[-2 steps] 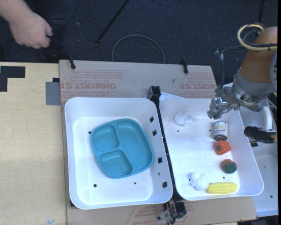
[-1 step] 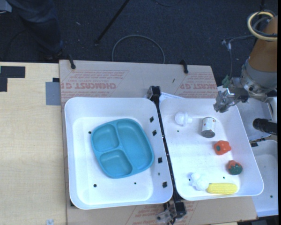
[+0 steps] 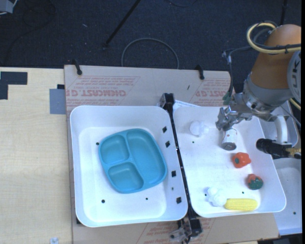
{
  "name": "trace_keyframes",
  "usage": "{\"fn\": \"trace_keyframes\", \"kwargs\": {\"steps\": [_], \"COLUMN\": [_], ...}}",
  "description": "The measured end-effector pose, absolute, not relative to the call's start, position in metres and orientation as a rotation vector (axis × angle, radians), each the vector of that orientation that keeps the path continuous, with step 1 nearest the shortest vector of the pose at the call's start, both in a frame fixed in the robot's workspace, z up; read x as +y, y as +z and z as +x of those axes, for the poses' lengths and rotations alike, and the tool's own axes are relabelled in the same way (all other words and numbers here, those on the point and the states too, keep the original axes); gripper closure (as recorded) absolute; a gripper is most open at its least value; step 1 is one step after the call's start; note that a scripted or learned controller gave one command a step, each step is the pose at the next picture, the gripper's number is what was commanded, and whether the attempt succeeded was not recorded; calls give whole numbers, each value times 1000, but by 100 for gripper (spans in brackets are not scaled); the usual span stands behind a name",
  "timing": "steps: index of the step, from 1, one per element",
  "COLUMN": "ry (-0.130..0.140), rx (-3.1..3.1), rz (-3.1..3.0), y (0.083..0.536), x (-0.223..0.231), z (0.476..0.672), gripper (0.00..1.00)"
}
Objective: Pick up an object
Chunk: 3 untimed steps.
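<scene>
Corn (image 3: 240, 204) lies at the right bin's (image 3: 203, 197) near rim, beside a white lump (image 3: 213, 195). Gripper (image 3: 229, 139) hangs mid-bin, its finger state unreadable; open floor lies left of it.

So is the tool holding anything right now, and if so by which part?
It cannot be told. The tool is low over the right bin with a small grey-white cylinder at its tip, but the view doesn't settle whether that is a gripped object or part of the tool.
</scene>
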<state>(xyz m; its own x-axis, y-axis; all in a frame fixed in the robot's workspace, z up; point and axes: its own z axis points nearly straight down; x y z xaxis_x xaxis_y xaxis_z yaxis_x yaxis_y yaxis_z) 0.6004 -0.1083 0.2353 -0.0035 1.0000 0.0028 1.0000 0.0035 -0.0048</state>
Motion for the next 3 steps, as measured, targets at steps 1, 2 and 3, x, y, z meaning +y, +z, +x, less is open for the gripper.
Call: {"fn": "trace_keyframes", "kwargs": {"steps": [1,2,3], "ry": [2,4,3], "rx": [-2222,-2221,-2222], "rz": [-2215,-2214,-2212], "y": [237,224,230], "x": [-69,-17,41], "z": [585,562,541], "gripper": [100,100,100]}}
